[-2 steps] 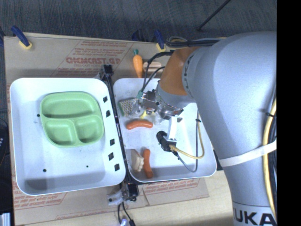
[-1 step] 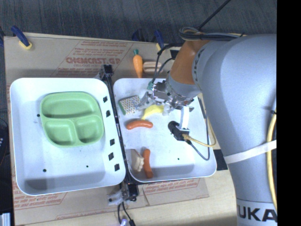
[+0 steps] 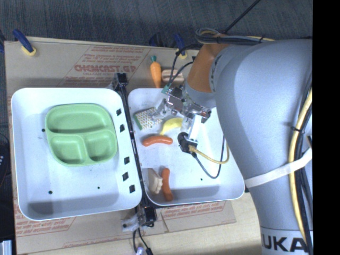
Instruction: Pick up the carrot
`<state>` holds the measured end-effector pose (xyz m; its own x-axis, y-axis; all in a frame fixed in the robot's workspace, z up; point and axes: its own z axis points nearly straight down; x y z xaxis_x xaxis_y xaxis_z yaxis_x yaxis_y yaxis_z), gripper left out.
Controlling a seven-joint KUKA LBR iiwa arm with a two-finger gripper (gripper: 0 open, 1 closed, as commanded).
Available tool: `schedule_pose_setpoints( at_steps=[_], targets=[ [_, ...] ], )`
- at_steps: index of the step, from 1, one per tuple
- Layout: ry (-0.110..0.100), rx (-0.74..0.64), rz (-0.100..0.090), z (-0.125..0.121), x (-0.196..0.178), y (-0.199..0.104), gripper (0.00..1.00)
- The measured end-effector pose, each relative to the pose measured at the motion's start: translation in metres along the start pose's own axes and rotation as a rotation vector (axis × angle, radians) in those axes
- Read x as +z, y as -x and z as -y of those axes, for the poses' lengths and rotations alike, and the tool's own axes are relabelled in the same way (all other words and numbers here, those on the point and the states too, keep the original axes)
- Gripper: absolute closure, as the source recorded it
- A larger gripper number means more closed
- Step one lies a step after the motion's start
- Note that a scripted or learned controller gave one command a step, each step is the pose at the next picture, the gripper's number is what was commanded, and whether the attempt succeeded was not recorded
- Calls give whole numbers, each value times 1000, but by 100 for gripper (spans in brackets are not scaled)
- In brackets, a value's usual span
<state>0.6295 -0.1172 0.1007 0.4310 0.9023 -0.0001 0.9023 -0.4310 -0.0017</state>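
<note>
Oddly, the carrot (image 3: 155,74) lay outside both bins, on the cardboard just behind the right bin (image 3: 212,187). The gripper (image 3: 171,108) hung over that bin's back part, near a yellow piece (image 3: 171,125) and a grater (image 3: 147,119); whether it gripped anything could not be told. A good pick probably meant reaching past the rim, aligned across the carrot's body.
</note>
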Motion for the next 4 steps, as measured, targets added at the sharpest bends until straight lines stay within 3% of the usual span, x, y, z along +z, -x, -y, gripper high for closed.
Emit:
schedule_pose_setpoints(
  at_steps=[1,2,3,4],
  targets=[
    [2,437,-3,-15,5,-35,0],
    [-4,809,1,-17,-25,13,0],
    [-11,799,2,-16,-35,12,100],
    [-2,918,-1,25,-189,22,100]
  ],
)
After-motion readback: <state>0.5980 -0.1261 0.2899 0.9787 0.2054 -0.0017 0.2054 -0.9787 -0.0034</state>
